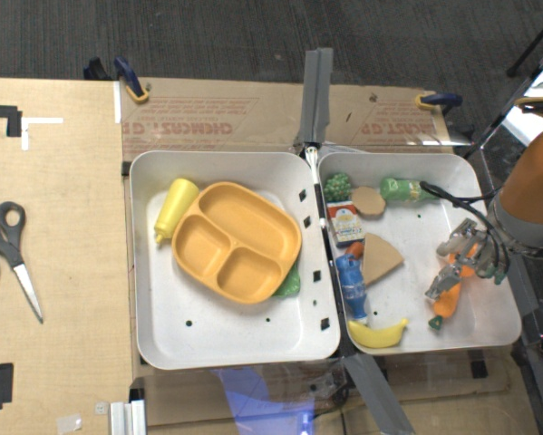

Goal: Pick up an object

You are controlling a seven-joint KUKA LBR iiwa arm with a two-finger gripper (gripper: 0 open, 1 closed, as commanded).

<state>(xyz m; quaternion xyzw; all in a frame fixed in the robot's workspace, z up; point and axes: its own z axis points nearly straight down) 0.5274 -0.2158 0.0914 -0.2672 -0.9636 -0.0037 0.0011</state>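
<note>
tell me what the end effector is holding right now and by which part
Cannot be told: the end effector sits over a small orange carrot-shaped toy in the right white bin, but a grip isn't visible.

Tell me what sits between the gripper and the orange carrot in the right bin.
Nothing visible does. The gripper is directly over the carrot in the right bin; the nearest neighbours, the banana and wedge, lie off to the side.

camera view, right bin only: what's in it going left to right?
Blue bottle → tan wedge → green bottle → orange carrot beneath the gripper. Items sharing the bin's left side with the blue bottle are left out, since they overlap in order.
</note>
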